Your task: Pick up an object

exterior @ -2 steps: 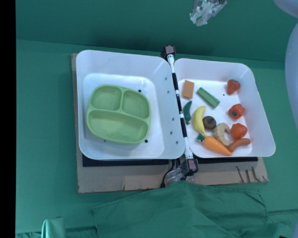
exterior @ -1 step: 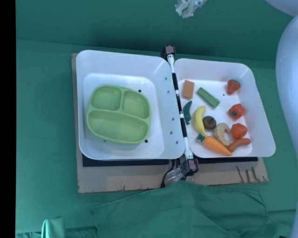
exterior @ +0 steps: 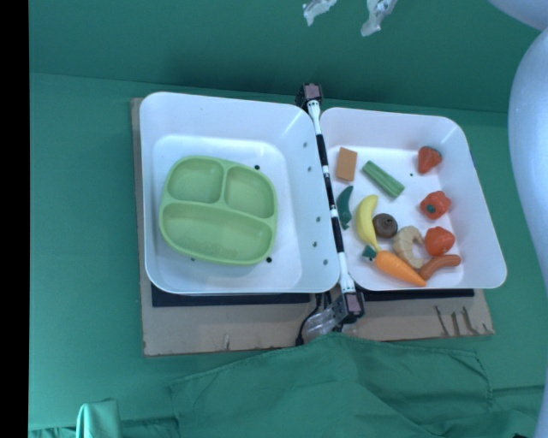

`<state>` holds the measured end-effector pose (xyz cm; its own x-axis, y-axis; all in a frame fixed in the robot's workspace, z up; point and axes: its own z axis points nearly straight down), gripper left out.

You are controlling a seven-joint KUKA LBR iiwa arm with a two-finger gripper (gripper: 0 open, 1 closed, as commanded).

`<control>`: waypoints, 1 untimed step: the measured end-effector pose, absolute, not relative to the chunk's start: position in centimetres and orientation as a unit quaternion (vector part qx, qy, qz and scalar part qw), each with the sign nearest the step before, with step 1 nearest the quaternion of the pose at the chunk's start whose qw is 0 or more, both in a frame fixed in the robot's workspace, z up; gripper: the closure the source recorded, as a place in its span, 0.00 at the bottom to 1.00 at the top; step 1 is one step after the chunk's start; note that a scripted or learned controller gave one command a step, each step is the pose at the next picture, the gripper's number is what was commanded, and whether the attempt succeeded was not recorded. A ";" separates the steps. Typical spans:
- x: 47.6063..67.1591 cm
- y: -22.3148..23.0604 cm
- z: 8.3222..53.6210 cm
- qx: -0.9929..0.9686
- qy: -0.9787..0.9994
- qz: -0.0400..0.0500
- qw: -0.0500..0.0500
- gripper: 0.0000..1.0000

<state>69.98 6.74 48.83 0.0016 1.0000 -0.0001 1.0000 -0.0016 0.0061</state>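
The right bin holds several toy foods: an orange block, a green stick, a strawberry, two orange-red fruits, a sausage, a carrot, a banana, a dark green pod, a brown ball and a beige ring-shaped piece. My gripper hangs at the frame's top edge, high above and behind the bins. Its two pale fingertips stand well apart, open, with nothing between them. The grey arm runs down the right edge.
A light green divided plate lies in the left bin. A black-and-white striped bar runs along the divide between the bins. Both bins rest on cardboard over green cloth, which bunches up at the front.
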 end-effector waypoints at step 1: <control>70.0 -1.4 45.5 0.710 0.704 -0.001 0.001 0.00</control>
<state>69.95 -1.37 45.45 0.0092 1.0000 -0.0018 1.0000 -0.0092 -0.0003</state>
